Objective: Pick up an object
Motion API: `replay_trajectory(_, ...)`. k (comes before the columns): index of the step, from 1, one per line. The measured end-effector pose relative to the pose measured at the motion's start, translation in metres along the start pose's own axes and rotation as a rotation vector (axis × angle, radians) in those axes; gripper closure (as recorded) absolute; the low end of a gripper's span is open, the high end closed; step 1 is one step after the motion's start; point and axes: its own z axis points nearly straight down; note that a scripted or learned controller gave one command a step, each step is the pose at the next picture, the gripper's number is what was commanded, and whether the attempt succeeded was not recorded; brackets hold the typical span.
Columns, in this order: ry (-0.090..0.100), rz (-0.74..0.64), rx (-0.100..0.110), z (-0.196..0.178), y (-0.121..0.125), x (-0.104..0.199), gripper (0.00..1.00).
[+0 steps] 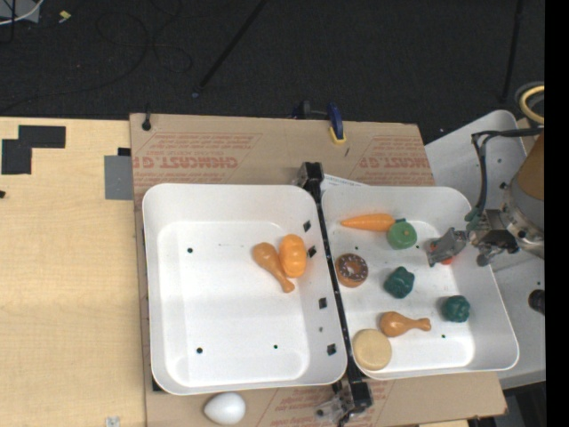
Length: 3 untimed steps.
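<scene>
The right bin (487,352) holds an orange carrot (367,222), a light green round piece (402,235), a chocolate donut (352,269), two dark green pieces (399,282) (457,308), a brown drumstick (405,324) and a beige bun (372,349). The left bin (178,327) holds another drumstick (269,263) touching an orange piece (292,255). My gripper (464,251) hangs over the right bin's right side, just right of the light green piece and above the far dark green piece. It looks open with nothing between its fingers.
A white egg (224,407) lies on the cardboard in front of the left bin. A black divider rail (327,274) runs between the bins. The arm and its cables (498,176) reach in over the right bin's right rim.
</scene>
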Motion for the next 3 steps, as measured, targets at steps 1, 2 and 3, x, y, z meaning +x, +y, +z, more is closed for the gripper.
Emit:
replay_trajectory(1,0.004,0.001,0.009,0.058,-0.039,-0.001,0.0)
replay_trajectory(2,0.002,-0.008,-0.01,-0.052,-0.029,0.071,0.0)
replay_trajectory(3,0.004,0.001,0.01,0.054,-0.058,0.086,0.0)
